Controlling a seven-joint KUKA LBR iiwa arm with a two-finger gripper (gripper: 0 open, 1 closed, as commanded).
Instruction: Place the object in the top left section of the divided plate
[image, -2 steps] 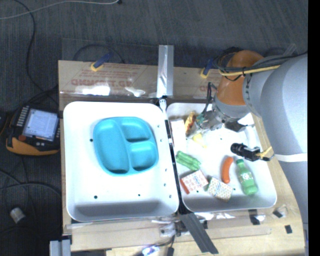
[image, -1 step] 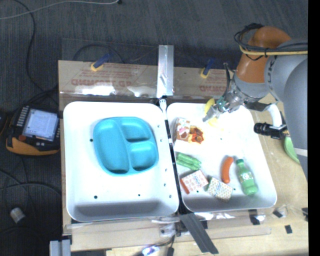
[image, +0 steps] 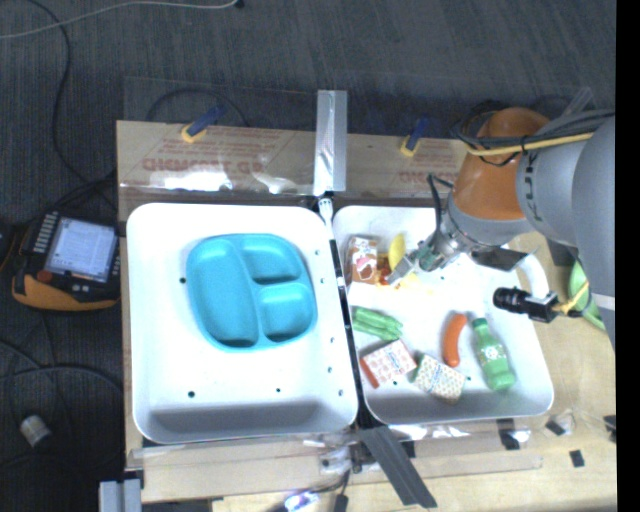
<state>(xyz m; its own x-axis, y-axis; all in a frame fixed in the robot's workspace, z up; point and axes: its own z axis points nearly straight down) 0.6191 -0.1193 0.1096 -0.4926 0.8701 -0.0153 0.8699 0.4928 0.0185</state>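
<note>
Yellow banana-like piece (image: 397, 252) sits in the right bin (image: 520, 345), near its far-left corner, just beside a red-and-white snack pack (image: 363, 259). Its long axis runs roughly near-to-far across the bin, tilted slightly. Judging by position, this is the likely pick target, though the task doesn't name the object.

Gripper (image: 432, 252) is low over the same corner, just right of the yellow piece, close or touching. Whether the fingers are apart or closed can't be told; the tip is blurred and small. Nothing is visibly held between them.

Key relation: target lies to the left of the gripper, toward the bin divider, so only a short leftward shift looks needed to straddle it. The snack pack crowding it on the left is the risk.

Blue divided plate (image: 250, 290) sits in the left bin (image: 160, 390), well apart, across the divider. Its far-left section is the large one running along the plate's left side; all sections look bare.

Other right-bin items: green pods (image: 376, 322), sausage (image: 454, 340), green bottle (image: 493, 355), two small packs (image: 412, 368) near the front edge.
</note>
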